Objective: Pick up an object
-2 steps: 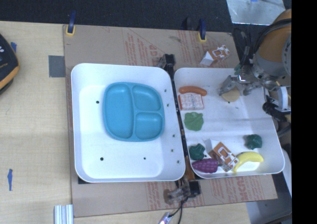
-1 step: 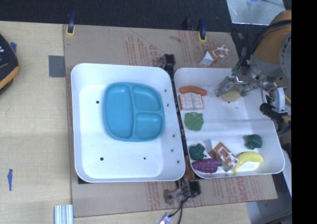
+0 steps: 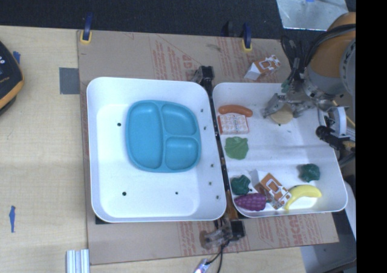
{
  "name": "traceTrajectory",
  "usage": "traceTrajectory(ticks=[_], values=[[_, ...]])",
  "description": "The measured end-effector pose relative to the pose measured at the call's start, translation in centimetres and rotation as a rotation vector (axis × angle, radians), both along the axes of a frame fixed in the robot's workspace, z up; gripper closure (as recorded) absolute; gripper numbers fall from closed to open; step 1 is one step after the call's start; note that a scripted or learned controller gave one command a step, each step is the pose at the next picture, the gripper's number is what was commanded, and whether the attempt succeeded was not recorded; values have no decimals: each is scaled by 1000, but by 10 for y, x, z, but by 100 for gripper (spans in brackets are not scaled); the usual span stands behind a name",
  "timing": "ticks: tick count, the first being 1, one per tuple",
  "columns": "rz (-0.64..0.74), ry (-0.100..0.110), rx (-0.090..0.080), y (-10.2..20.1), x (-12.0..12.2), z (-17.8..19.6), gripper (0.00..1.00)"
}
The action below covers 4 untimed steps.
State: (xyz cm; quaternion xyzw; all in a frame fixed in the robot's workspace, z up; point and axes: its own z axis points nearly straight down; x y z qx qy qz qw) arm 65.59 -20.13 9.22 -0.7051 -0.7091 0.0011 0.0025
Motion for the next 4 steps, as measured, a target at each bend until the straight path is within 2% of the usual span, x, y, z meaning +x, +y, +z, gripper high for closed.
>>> traceTrajectory(ticks=[1,2,3,4], values=[[0,0,0,17,0,9,0],[-3,-4,-2,-10,0,11,0],[-1,-2,-2,3,0,0,0],[-3,-1,-1,-4,-7,0,0]])
